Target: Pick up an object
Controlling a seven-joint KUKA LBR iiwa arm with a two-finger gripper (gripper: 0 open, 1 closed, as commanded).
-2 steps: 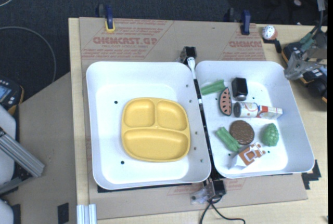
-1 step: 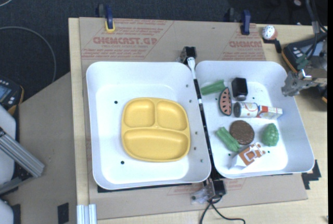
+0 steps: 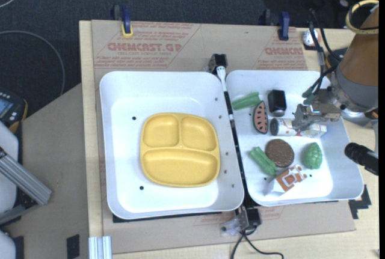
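From the camera view, the table (image 3: 150,41), covered with brown cardboard, carries two shallow white bins side by side. The left white bin (image 3: 117,149) fills the middle of the frame and holds a yellow plastic plate with three compartments (image 3: 179,149), lying flat at its centre. The right white bin (image 3: 337,179), at the right of the frame, holds a scatter of small things. The grey arm with its orange band (image 3: 361,62) enters from the upper right, and the gripper (image 3: 310,116) sits low over the upper right part of this bin; whether it is released or clenched cannot be told. Just beside it, to the left, lies a small white and grey cylinder (image 3: 281,127), and above that a black block (image 3: 277,101). Further left are a green pepper-like piece (image 3: 245,101) and a red watermelon slice (image 3: 260,118). Below the gripper lie a round brown cookie-like disc (image 3: 280,152), a green leafy lump (image 3: 312,155) to its right, a green stalk (image 3: 262,161) to its left, and an orange and white packet (image 3: 292,179) near the bin's lower edge.
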